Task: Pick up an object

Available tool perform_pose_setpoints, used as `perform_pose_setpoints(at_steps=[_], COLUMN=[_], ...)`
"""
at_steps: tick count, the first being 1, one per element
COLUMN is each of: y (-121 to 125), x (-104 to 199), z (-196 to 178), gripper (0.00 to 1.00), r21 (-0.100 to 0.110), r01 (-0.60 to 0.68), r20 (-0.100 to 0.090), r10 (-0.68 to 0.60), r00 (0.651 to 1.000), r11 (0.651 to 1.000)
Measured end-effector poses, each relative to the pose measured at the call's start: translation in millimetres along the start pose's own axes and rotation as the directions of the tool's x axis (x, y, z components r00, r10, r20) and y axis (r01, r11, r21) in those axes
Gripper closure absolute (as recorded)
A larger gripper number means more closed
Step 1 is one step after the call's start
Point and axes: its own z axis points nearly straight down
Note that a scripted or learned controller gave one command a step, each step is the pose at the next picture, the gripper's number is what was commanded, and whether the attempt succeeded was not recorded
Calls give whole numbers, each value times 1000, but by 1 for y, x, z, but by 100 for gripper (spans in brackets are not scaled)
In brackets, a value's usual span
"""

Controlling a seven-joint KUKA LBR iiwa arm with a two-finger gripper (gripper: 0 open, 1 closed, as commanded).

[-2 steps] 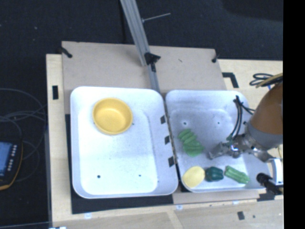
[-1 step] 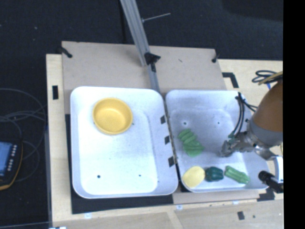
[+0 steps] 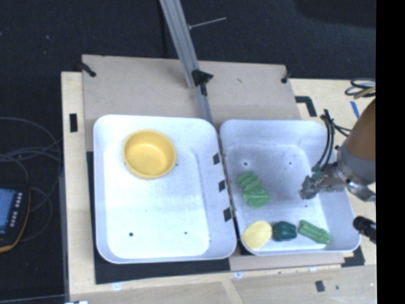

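Gripper (image 3: 314,185) low inside the right bin (image 3: 278,145), close to its right wall, at the end of the grey arm (image 3: 357,156) reaching in from the right. Open or closed: impossible to tell from this slant. Apart from every object in the bin. Nearest to it, a long green piece (image 3: 314,232) lying along the bin's near edge, below the gripper. Just left of that piece, a dark green lump (image 3: 284,231), and touching or almost touching that lump, a pale yellow round object (image 3: 257,234) in the near left corner. Further up, near the bin's left wall, a light green ridged object (image 3: 253,190), well left of the gripper. Over in the left bin (image 3: 158,223), a yellow bowl (image 3: 149,154) upright in the far left part. Behind the bins, a slanted metal pole (image 3: 180,33) rising from the bench (image 3: 253,81). Off the bench at far left, a handheld pendant (image 3: 9,214) with cables.
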Motion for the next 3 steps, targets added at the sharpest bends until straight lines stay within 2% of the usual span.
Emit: perform_pose_setpoints(at_steps=[1,2,3], y=[2,3,20], x=[-1,-1,53], z=[-42,-65,-58], gripper=[100,100,100], r21=[0,1,3], r01=[0,0,4], r20=[0,-1,-2], r10=[0,0,-4], r00=[1000,1000,1000], r11=[1000,1000,1000])
